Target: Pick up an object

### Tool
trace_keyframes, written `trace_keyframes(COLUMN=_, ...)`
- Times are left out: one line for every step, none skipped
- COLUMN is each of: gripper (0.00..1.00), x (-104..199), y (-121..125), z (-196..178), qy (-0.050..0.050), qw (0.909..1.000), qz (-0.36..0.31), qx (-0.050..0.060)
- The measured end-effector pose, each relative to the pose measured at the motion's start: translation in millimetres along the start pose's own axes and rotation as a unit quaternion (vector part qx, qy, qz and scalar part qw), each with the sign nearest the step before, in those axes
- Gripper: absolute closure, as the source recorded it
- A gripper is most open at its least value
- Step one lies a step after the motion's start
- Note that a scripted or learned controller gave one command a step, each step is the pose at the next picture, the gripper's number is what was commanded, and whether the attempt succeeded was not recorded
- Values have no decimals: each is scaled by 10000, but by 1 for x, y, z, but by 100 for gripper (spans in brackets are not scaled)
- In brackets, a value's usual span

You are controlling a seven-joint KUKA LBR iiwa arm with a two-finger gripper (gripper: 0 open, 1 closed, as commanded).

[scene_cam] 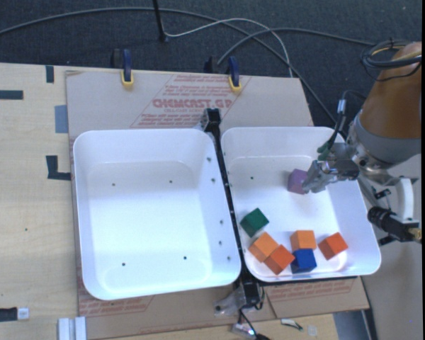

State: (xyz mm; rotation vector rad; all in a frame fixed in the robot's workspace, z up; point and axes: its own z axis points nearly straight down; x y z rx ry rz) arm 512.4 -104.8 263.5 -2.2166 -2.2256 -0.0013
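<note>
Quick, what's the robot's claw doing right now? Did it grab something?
Gripper: right at the purple block in the right bin, but it cannot be told whether it holds the block.

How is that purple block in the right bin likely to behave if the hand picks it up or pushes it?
The purple block looks like a small solid cube, so it is probably stiff and light. Its flat faces suggest it would slide rather than roll if pushed across the smooth right bin. It sits right beside the hand, apart from the other blocks, so a nudge should move it alone.
</note>
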Motion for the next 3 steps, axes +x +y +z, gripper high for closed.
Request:
trace_keyframes(gripper=100, x=56, y=5, z=16, qy=0, qw=10000, qz=-2, qx=9)
trace_keyframes(gripper=100, x=118, y=6, z=24, qy=0, qw=10000, qz=-6, qx=8)
trace_keyframes(gripper=100, x=178, y=-4, z=28, qy=0, qw=10000, qz=-8, qx=8)
